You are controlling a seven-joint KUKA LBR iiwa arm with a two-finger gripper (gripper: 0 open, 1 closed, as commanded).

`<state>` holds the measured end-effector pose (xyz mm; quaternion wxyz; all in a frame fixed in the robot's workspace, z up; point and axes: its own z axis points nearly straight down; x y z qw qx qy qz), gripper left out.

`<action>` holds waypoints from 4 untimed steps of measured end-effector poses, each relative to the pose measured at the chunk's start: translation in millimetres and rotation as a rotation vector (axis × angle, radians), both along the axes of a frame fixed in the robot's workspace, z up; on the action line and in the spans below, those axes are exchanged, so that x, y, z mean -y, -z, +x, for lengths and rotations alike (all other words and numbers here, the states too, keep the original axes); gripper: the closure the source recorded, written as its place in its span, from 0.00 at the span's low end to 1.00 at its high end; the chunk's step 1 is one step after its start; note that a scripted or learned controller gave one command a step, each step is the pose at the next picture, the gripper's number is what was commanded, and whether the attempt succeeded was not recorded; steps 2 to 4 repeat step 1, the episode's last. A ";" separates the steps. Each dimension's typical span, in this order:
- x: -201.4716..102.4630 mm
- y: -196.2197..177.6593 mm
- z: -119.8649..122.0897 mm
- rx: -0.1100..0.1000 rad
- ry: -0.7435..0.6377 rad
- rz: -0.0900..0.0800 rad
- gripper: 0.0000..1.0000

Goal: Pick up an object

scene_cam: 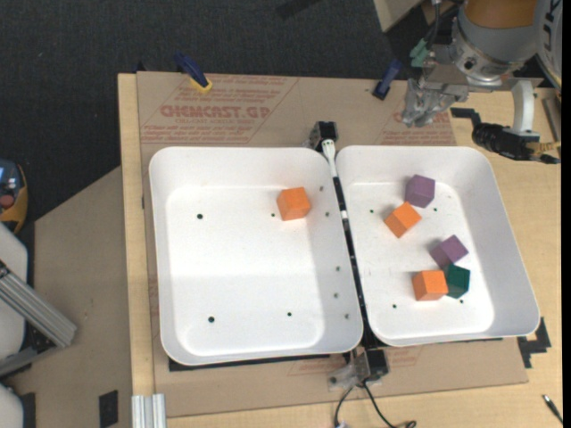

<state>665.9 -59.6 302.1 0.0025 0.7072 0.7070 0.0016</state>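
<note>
Gripper [425, 112] above bench, nothing between fingers

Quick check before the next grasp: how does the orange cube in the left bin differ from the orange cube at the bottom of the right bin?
The left-bin orange cube sits alone with bare floor all round it; the right-bin orange cube touches a dark green cube. The first lies toward the far side of the left bin; the second lies near the near rim of the right bin. Both look alike in colour and size.

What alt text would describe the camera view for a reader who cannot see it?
The gripper hangs above the far edge of the right bin, which holds five blocks: two purple, two orange, one green. The left bin holds one orange block.
</note>
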 end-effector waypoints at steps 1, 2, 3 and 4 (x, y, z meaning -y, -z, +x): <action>87.0 33.5 -5.6 -0.010 0.008 -0.002 1.00; 87.0 33.5 -5.6 -0.010 0.008 -0.002 1.00; 87.0 33.5 -5.6 -0.010 0.008 -0.002 1.00; 87.0 33.5 -5.6 -0.010 0.008 -0.002 1.00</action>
